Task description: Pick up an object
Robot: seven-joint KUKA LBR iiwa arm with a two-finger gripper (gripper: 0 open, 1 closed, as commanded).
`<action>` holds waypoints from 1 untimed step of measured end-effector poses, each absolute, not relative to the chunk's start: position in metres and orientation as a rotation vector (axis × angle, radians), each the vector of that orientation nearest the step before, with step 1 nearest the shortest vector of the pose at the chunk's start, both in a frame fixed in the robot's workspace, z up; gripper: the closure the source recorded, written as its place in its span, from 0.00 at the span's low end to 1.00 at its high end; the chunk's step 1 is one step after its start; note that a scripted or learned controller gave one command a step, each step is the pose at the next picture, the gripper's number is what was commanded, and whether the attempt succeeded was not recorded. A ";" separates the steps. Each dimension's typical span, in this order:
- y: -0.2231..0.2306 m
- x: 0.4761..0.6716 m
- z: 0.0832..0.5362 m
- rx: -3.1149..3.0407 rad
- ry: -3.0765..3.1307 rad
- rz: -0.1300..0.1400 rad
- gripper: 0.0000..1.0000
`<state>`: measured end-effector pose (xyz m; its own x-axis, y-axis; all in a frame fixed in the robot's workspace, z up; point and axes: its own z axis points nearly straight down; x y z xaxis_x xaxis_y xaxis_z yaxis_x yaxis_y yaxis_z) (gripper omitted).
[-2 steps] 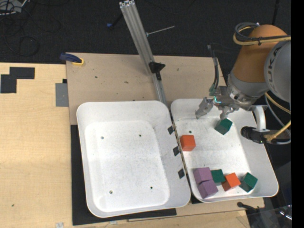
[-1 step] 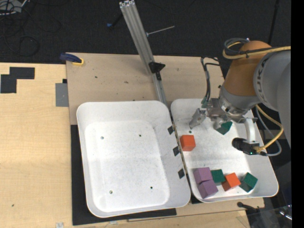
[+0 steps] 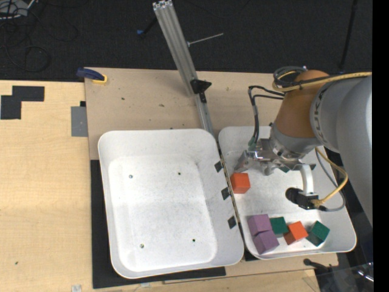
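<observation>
Camera view. Desk [image 3: 152, 99]: pale wood, matte. Left bin [image 3: 115, 148]: shallow white plastic, rounded corners, speckled floor. Right bin [image 3: 343, 239]: same make, holding an orange cube [image 3: 240, 183] near its left wall, and along the near edge a purple block [image 3: 262, 233], small green cube [image 3: 279, 225], second orange cube [image 3: 296, 232], green cube [image 3: 318, 232]. Tool [image 3: 264, 158]: metallic, above and right of the lone orange cube, apart from it; cannot tell its state.
</observation>
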<state>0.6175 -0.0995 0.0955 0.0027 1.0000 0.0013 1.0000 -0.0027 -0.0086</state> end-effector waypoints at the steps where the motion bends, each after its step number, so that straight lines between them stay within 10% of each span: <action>1: -0.102 0.618 0.109 -2.229 -2.208 0.004 1.00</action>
